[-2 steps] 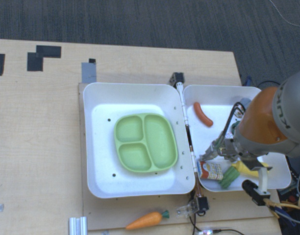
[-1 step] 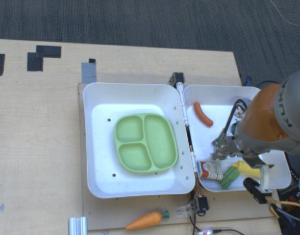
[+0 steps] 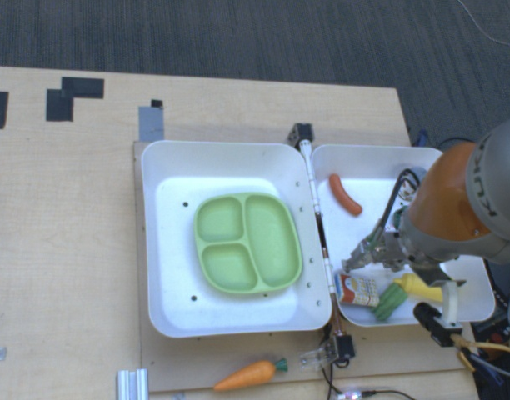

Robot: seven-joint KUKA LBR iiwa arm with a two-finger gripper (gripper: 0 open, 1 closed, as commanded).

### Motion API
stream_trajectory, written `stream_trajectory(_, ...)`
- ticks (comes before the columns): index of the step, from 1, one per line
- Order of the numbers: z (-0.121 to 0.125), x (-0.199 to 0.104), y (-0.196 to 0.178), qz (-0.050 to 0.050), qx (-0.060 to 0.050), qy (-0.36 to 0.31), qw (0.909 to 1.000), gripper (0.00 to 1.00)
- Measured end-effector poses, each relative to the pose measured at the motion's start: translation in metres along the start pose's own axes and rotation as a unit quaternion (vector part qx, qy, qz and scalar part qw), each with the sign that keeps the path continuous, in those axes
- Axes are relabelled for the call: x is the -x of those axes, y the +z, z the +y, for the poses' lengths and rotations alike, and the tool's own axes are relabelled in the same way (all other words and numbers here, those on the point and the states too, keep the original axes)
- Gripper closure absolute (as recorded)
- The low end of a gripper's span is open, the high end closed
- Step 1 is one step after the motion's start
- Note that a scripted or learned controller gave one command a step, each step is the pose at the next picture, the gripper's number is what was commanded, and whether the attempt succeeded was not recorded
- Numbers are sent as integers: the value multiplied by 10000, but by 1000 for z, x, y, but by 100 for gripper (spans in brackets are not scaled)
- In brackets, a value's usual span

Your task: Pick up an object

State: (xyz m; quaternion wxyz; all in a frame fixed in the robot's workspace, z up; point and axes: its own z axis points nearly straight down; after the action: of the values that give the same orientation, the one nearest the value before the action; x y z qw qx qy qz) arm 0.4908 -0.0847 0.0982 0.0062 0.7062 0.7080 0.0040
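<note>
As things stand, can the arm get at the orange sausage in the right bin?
Probably yes. The sausage lies alone on bare floor at the far end of the right bin, nothing on or against it, and the gripper is already in that bin, near its other end.

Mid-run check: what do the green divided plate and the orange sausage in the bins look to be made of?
The green divided plate looks like moulded plastic with a smooth matte finish: uniform pale green, rounded ridges between three compartments. The sausage seems a plastic or rubber toy: even orange-red colour, rounded ends, slight sheen. The look leaves hard or soft open.
</note>
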Motion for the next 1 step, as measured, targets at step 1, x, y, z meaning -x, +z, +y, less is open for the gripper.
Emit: stream_trajectory(1, -2, -1, 11, 7, -32, 9, 10000, 0)
